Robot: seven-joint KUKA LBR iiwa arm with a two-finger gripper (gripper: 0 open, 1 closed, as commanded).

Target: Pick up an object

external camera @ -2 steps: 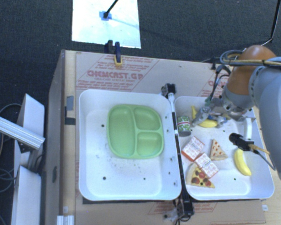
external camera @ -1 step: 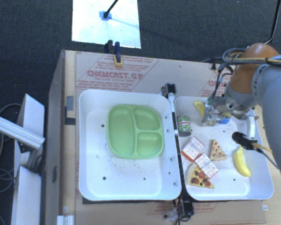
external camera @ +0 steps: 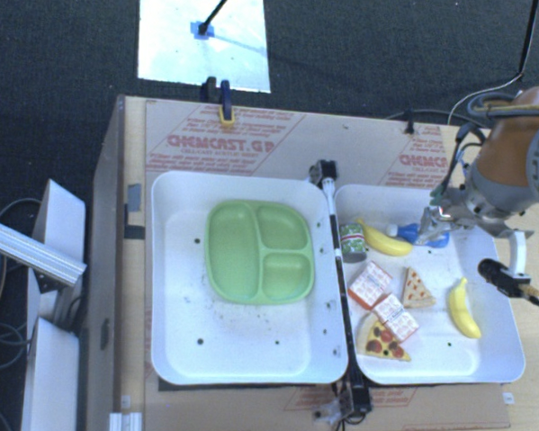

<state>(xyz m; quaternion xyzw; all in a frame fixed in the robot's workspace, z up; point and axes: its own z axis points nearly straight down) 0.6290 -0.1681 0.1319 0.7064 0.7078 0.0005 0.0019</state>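
Observation:
My gripper (external camera: 437, 224) hangs low over the far part of the right bin (external camera: 501, 362), under the orange-banded wrist (external camera: 512, 151). Right beneath and beside it lies a small blue object (external camera: 413, 233), partly covered by the gripper. Whether the two touch cannot be made out. Left of the blue object lie a yellow banana (external camera: 385, 240) and a small green-labelled can (external camera: 352, 242). Nearer the front are two red-and-white cartons (external camera: 370, 285) (external camera: 396, 317), two pizza slices (external camera: 417, 288) (external camera: 384, 341) and a second banana (external camera: 464, 309).
The left bin (external camera: 177, 340) holds a green divided plate (external camera: 258, 253). A black clamp bar (external camera: 335, 250) runs between the bins. A black fitting with cable (external camera: 502, 276) juts over the right bin's right side. Cables trail behind the arm.

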